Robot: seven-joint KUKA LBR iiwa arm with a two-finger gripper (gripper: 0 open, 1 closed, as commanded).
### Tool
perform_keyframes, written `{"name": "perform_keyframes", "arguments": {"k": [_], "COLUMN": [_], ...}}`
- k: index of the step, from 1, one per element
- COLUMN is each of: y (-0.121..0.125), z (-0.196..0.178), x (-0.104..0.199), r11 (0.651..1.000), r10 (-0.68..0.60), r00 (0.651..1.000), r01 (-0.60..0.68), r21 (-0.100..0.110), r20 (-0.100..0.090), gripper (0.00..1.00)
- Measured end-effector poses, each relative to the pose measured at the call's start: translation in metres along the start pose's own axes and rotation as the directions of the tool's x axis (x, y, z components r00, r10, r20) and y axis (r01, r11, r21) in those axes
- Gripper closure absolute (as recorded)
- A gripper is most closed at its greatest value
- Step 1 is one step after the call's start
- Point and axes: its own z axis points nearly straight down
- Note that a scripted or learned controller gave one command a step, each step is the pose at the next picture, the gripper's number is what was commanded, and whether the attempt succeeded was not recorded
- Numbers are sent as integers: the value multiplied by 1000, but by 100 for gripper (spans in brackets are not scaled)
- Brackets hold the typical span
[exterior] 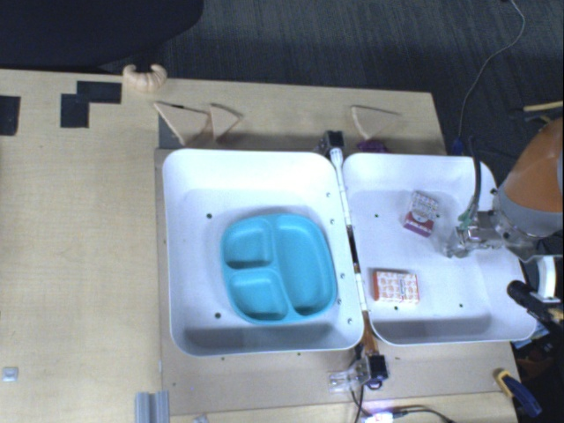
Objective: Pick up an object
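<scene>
Two small red-and-white packets lie in the right bin (476,311). One packet (422,213) rests near the bin's middle, tilted. The other packet (395,285) lies flat toward the bin's front left. My gripper (459,240) hangs low over the right part of this bin, just right of the upper packet and apart from it. Nothing shows in its grasp. The grey arm with its orange band (538,179) comes in from the right edge.
The left bin (189,236) holds a blue divided plate (278,266). A ridge (346,227) separates the two bins. Cables and a connector (370,373) lie at the front edge of the bench. Wooden bench surface stretches to the left.
</scene>
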Motion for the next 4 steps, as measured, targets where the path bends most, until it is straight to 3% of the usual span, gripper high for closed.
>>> {"name": "perform_keyframes", "arguments": {"k": [1, 2, 4], "y": [-38, 17, -53], "z": [-59, -130, -134], "x": [0, 138, 145], "r11": [1000, 1000, 1000], "r10": [3, -2, 2], "r00": [1000, 1000, 1000], "r01": [-3, 2, -2], "r21": [2, 0, 4], "r20": [0, -3, -1], "gripper": [100, 100, 100]}}
